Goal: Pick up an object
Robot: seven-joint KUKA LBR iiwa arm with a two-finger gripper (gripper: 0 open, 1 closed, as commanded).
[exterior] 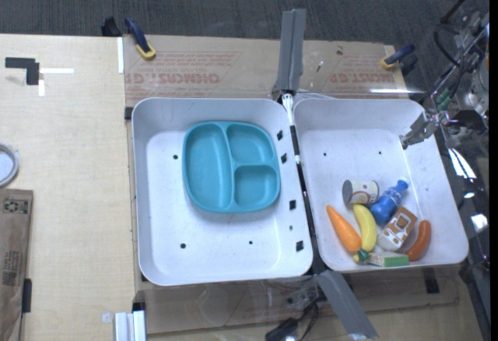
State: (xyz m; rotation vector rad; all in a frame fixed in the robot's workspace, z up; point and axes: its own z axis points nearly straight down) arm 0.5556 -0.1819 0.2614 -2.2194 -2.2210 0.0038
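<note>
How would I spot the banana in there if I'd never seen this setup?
Look in the right white bin, at the cluster of toys in its near corner. The banana is the yellow curved piece in the middle, between the orange carrot and the blue bottle.

Grey metal claw (414, 135) (slim, pointed) with dark cables looping behind it.

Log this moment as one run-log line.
gripper: over right bin's right rim, nothing seen held | toys clustered bottom right: carrot, banana, bottle | left bin: teal plate
</note>
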